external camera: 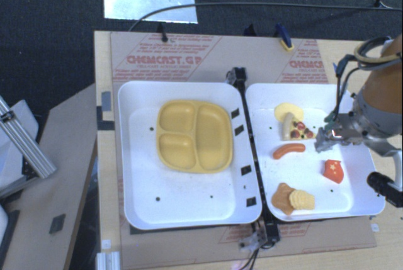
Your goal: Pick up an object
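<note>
Camera view, desk: the desk (pixel 189 51) carries two shallow white bins side by side, the left bin (pixel 135 199) and the right bin (pixel 315 95).
Left bin: a yellow divided plate (pixel 192 136) lies near its middle.
Right bin: a pizza slice (pixel 295 127) lies toward the far edge, a sausage (pixel 289 150) sits near the middle, a red piece (pixel 333 171) lies toward the right edge, and a cookie pile (pixel 293 199) rests by the near edge.
Arm: it reaches in over the right edge of the right bin.
Pincer (pixel 322 141): it hangs low between the pizza slice, the sausage and the red piece; how far open it is I cannot tell, and nothing is seen held in it.
Nearest things: the sausage just to its left and the pizza slice just beyond look like the closest candidates, both apart from it.
Step in hand: by my reading, the approach, with no grasp made yet.
Next move: it calls for settling on one item, centring over it, lowering to the bin floor and closing.
</note>
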You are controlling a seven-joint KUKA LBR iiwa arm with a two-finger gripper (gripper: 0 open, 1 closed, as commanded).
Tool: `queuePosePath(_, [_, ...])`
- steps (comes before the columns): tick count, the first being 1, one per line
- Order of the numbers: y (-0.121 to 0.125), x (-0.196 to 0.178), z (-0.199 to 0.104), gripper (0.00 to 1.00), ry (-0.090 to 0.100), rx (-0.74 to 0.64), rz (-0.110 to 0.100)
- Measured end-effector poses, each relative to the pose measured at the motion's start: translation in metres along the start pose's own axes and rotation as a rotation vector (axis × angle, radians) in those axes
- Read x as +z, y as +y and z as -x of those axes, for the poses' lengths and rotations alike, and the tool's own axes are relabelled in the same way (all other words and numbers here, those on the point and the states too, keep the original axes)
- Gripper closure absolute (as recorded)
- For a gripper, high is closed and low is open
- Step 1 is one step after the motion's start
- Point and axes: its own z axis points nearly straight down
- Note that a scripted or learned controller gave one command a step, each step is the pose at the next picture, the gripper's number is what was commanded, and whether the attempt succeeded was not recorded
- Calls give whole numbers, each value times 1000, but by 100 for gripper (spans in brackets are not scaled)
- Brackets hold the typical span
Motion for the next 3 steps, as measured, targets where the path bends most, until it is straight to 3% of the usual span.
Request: queuePosePath(3, [76, -7, -150, 100, 4, -6, -3])
